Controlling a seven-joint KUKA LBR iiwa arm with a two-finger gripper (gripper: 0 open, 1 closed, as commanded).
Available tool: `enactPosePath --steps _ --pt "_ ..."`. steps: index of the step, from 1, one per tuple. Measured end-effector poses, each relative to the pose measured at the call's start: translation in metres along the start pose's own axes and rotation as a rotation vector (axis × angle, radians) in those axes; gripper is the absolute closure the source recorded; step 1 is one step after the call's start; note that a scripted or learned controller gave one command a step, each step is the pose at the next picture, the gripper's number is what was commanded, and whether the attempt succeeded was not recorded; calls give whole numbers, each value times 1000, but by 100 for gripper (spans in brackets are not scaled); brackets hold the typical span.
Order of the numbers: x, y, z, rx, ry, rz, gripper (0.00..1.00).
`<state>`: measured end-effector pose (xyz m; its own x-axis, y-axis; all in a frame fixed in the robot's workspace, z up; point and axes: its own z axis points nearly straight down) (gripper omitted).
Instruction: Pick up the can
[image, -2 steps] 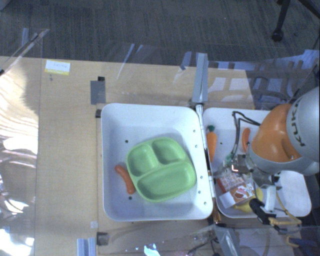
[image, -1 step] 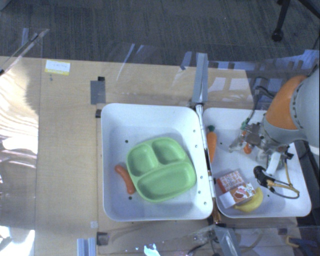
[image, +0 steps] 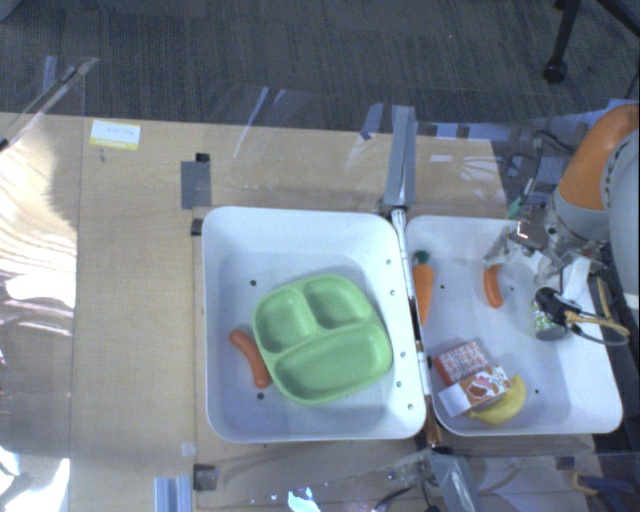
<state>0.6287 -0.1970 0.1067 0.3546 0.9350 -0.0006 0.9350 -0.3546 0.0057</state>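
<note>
Your gripper (image: 524, 245) hangs over the right bin (image: 585, 392), near an orange sausage (image: 493, 287). You cannot tell whether it is open or closed.

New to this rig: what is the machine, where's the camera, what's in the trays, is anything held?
One fixed camera looks down on the bench at a slant. The grey arm with an orange band reaches in from the right; its gripper hangs over the right white bin, with nothing visibly held. That bin holds an orange carrot, a small orange sausage, a red printed box and a yellow banana. A small greenish thing near the gripper may be the can; too hidden to tell. The left white bin holds a green divided plate and another orange sausage.
</note>
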Motion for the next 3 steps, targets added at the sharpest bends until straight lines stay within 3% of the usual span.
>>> enactPosePath --steps 1,2,3 --pt "16 -114 18 -2 3 120 0" --pt "13 -42 -122 -2 1 113 0" --pt "23 11 22 10 -4 280 0"
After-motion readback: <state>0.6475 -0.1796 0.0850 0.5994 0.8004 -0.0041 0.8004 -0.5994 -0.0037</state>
